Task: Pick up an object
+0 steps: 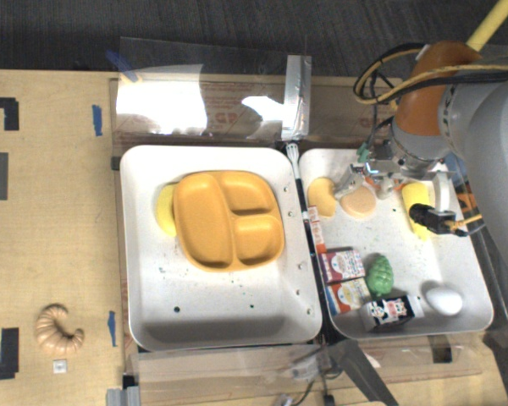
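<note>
Pincer (368, 174) hangs over the right bin (467, 265), toward that bin's 11 o'clock corner; spread or pressed together cannot be told from this angle, and nothing is seen pinched. Peach round piece (360, 204) lies just at the pincer's 6 o'clock; contact cannot be judged. Pale yellow piece (321, 195) sits just beside the peach one at its 9 o'clock, against the bin's wall. Yellow piece (416, 198) lies at the peach one's 3 o'clock, apart from it. Two red-and-white cartons (343, 266) lie at the bin's 7 o'clock, a green lump (379, 274) just beside them at their 3 o'clock. Black-and-white carton (389, 310) at 6 o'clock, pale round thing (444, 299) at 5 o'clock. Left bin (203, 307) bears an orange divided tray (229, 218). Tan curled toy (58, 328) rests on the bench at that bin's 8 o'clock.
</note>
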`<state>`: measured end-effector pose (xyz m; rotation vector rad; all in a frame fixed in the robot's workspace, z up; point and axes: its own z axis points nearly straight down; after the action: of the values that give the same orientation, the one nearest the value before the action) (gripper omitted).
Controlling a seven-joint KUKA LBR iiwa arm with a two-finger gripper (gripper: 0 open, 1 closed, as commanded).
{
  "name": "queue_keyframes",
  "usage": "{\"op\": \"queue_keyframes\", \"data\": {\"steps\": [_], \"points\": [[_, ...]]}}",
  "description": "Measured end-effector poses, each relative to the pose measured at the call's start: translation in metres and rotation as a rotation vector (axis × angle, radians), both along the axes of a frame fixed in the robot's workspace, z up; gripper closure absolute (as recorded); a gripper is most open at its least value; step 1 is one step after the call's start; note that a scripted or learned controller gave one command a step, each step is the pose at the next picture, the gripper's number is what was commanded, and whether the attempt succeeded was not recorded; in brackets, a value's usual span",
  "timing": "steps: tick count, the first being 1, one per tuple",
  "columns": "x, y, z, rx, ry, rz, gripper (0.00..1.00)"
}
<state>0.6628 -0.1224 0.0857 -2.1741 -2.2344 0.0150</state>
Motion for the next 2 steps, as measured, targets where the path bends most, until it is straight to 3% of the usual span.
{"op": "queue_keyframes", "data": {"steps": [1, 2], "points": [[0.0, -0.002, 0.011, -0.006, -0.001, 0.0, 1.0], [0.001, 0.029, 0.03, -0.007, -0.021, 0.084, 1.0]]}}
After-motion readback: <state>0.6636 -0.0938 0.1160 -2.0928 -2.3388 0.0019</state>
